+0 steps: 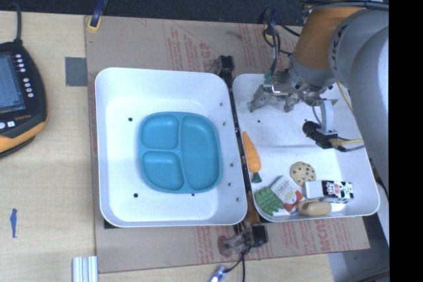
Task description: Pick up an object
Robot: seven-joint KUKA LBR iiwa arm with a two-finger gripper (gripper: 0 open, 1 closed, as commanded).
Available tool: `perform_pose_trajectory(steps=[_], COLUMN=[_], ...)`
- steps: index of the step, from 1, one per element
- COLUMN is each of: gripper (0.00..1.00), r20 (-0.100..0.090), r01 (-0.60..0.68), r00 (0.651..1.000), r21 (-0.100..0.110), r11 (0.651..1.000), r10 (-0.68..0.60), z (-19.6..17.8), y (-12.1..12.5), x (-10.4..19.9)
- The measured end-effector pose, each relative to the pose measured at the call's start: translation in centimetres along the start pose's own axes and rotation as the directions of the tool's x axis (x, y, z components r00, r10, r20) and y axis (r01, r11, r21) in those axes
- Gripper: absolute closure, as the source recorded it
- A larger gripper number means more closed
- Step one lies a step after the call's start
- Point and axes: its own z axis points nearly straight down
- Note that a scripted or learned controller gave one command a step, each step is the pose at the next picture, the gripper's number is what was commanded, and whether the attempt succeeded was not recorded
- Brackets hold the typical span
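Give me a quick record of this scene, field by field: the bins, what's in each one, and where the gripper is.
left bin: holds a blue divided plate
right bin: carrot along its left wall; cookie, small cartons and other toy food crowded at its near end
gripper: over the far end of the right bin, nothing seen between its fingers
arm: enters from the right, orange band above the wrist
outside bins: handheld controller at the bench's left edge

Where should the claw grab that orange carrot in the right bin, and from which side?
Grip the carrot across its thick middle, coming straight down. It lies lengthwise along the right bin's left wall, so the fingers probably need to close along its narrow width, the wall-side one slipping between carrot and wall.
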Motion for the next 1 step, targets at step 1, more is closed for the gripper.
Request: perform_pose_trajectory(steps=[1], gripper=[0.0], r20=[0.0], r01=[0.0], r00=[1.0], r21=[0.001], r11=[1.0], r10=[0.0], z=[-0.02], y=[-0.01], x=[0.69])
